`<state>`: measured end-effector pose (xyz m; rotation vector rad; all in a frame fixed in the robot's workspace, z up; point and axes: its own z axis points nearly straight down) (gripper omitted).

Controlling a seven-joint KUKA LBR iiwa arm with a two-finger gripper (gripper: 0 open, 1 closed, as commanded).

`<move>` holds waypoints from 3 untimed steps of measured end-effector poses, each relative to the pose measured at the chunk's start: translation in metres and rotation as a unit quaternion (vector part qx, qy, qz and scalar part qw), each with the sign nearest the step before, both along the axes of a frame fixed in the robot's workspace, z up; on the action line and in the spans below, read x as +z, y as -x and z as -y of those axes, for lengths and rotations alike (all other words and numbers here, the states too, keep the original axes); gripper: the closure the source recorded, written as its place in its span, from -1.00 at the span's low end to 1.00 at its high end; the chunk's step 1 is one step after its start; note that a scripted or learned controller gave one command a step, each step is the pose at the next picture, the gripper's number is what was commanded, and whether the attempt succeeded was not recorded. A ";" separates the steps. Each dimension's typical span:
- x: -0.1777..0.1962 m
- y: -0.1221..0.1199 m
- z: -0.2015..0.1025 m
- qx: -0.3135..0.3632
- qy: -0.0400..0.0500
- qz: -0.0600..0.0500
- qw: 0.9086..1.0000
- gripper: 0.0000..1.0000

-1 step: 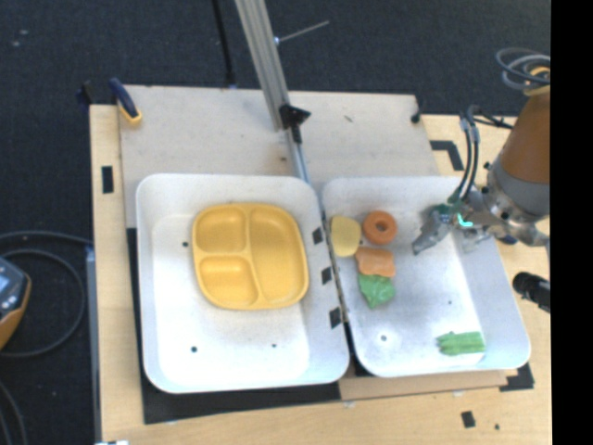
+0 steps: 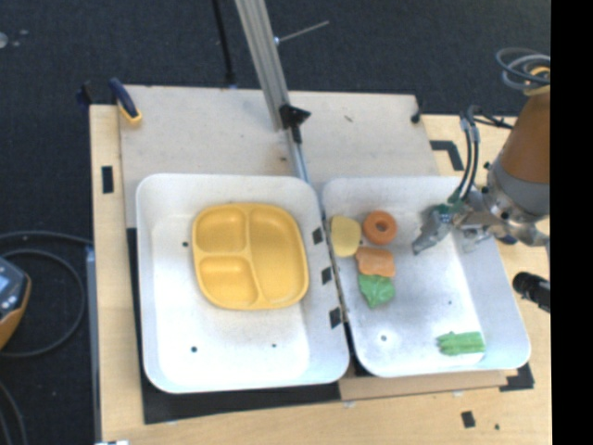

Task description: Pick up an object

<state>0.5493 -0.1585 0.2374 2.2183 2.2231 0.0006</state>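
From my remote seat I see the arm (image 2: pixel 523 156) reaching in from the right, its gripper (image 2: pixel 428 235) hanging over the upper middle of the right bin (image 2: pixel 482 276). I cannot tell how the gripper is set at this angle, and I see nothing in it.

The candidate objects lie in that bin, mostly along its left side. A pale yellow piece (image 2: pixel 345 235) sits against the left wall, with an orange ring (image 2: pixel 379 227) just beside it on the right. Below them an orange block (image 2: pixel 375 263) touches a crumpled green item (image 2: pixel 376 290). A flat green piece (image 2: pixel 460 343) lies well apart, near the bin's lower right corner. The gripper is closest to the ring, to its right.

The left bin (image 2: pixel 167 341) holds a yellow divided tray (image 2: pixel 250 255). Both bins rest on the worktop (image 2: pixel 204 128).
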 end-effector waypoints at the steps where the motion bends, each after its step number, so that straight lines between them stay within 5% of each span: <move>1: -0.060 -0.006 0.005 -0.001 0.000 -0.002 1.000 -1.00; 3: -0.134 -0.016 0.012 -0.002 0.000 0.002 1.000 -1.00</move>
